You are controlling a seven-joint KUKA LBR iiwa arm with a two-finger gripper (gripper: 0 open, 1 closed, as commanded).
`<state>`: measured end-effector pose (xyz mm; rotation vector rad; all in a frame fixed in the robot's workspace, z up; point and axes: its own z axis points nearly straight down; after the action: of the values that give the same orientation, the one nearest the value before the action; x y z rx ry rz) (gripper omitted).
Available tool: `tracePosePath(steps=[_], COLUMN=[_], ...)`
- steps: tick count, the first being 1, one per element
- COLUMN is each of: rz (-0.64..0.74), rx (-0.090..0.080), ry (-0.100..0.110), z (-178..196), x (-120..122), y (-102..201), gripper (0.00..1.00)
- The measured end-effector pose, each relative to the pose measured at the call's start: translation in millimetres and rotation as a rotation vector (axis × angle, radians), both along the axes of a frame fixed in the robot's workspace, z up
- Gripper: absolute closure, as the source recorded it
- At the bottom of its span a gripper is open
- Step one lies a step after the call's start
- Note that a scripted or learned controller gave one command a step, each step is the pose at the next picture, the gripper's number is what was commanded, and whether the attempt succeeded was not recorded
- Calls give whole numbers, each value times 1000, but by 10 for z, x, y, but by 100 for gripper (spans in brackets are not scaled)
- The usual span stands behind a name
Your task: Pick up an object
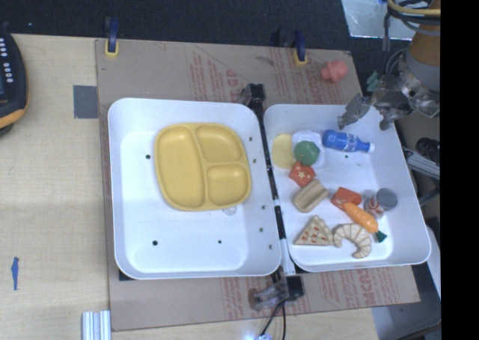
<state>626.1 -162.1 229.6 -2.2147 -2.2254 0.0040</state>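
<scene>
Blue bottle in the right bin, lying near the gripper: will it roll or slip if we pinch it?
The blue bottle lies on its side, and its rounded body suggests it may roll on the smooth right bin if nudged. It looks like a small, probably light toy. The gripper has two spread fingers; pinching across the body seems safer than at the white cap.

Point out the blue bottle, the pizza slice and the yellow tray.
blue bottle (346, 141), camera view, middle of its body
pizza slice (313, 233), camera view, centre of the wedge
yellow tray (177, 162), camera view, floor of its large compartment
</scene>
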Motion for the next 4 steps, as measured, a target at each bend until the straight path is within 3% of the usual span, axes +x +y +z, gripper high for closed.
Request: tracePosePath(steps=[1,2,3,4], rz=[3,3,-3,-2], rx=[1,1,8,1], ry=[5,7,27,5], z=[-551,-1358,-1414,-1379], x=[-101,-165,260,-225], y=[370,619,465,688], gripper=[0,0,0,0])
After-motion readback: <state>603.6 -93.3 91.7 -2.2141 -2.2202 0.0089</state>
